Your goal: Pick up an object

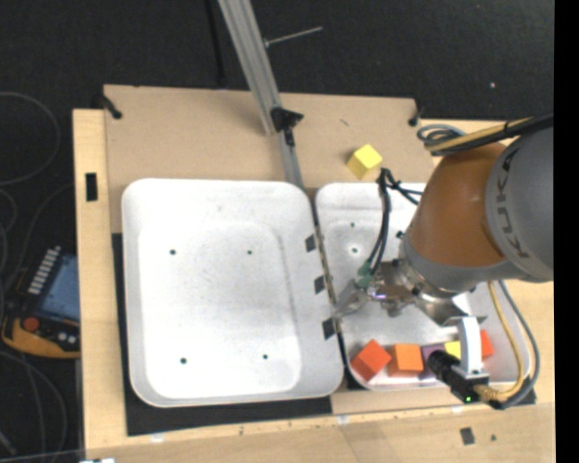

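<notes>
**A:** Where is the gripper?

**B:** The gripper (350, 300) is low over the left side of the shallow white plastic right bin (340, 201), close to the edge where it meets the shallow white plastic left bin (212, 287). The grey arm with its orange band (463, 220) reaches in from the right and covers much of the right bin.

**A:** Is it open or closed? Does it hold anything?

**B:** I cannot tell how far open it is. The wrist and some wiring blur that spot. I see nothing that I could call held.

**A:** What is there to pick up?

**B:** Two blocks lie in the near end of the right bin. A red-orange cube-like block (372, 358) sits nearer the camera than the gripper and a little to its right, apart from it. An orange square block (407, 358) lies just beside the red-orange one, on its right. I cannot tell whether the two touch.

**A:** Anything else?

**B:** A small yellow cube (365, 160) lies on the bare tan counter (193, 133), just beyond the far rim of the right bin and well apart from the gripper. A grey metal strut (251, 46) slants down from the top of the view to the far end of the seam between the bins.
</notes>
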`<state>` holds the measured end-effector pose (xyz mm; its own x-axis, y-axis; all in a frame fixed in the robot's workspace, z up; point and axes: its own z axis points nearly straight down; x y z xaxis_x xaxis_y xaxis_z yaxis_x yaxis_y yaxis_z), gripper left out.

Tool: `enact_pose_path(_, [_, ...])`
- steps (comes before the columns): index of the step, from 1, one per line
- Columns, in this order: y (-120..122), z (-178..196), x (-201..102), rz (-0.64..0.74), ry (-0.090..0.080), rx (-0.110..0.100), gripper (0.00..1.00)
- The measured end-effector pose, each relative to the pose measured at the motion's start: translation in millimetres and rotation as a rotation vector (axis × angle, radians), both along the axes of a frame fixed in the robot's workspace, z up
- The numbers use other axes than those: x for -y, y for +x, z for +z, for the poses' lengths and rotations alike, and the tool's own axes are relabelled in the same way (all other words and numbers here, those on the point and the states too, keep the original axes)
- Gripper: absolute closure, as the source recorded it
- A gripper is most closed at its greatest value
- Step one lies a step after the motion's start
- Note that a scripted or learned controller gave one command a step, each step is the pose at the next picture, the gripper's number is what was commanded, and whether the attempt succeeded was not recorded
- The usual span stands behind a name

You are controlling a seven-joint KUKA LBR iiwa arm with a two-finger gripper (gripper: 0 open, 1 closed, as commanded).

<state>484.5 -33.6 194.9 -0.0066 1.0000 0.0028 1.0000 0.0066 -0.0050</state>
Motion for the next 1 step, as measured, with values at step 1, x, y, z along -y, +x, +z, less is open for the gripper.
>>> enact_pose_path(1, [1.4,120.7,-20.0,-0.001,-0.003,0.015,0.00])
